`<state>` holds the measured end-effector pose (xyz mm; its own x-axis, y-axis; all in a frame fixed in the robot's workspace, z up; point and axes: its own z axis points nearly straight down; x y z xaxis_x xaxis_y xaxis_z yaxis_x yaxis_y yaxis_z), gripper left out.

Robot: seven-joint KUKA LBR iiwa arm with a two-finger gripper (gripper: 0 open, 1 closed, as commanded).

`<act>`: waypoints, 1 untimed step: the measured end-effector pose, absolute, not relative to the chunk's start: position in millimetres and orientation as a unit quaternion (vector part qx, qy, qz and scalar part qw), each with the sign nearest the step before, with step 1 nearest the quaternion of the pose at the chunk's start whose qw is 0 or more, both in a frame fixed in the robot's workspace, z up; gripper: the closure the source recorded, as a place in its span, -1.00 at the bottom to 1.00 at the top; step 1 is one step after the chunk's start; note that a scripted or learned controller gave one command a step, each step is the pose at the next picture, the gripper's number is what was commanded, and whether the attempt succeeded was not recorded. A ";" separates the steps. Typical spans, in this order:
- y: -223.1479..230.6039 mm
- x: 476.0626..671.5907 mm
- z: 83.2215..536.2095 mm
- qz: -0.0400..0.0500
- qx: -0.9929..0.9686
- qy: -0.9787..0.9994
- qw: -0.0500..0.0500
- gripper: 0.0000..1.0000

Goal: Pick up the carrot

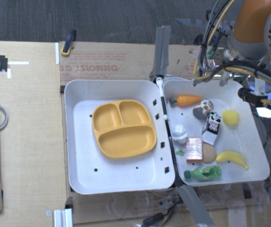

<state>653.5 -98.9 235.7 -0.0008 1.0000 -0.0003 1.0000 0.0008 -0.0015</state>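
The small orange plastic carrot [188, 100] lies at the twelve o'clock edge of the right shallow white bin [258, 141], long axis nine-to-three, toward eight o'clock from the grey orange-banded arm [254, 18], whose jaw state I cannot tell.

You see an orange tapered carrot [189, 100] with a green tip, a yellow three-section plastic plate [124, 128], a yellow banana [232, 158], a yellow lemon [230, 117], and a green plastic bottle [203, 173].
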 end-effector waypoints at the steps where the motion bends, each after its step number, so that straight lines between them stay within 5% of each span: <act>1: -109.4 613.0 168.6 0.001 -0.695 -0.719 0.000 -1.00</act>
<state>613.0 -109.4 168.6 -0.0336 0.9994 -0.0016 0.9994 0.0336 -0.0019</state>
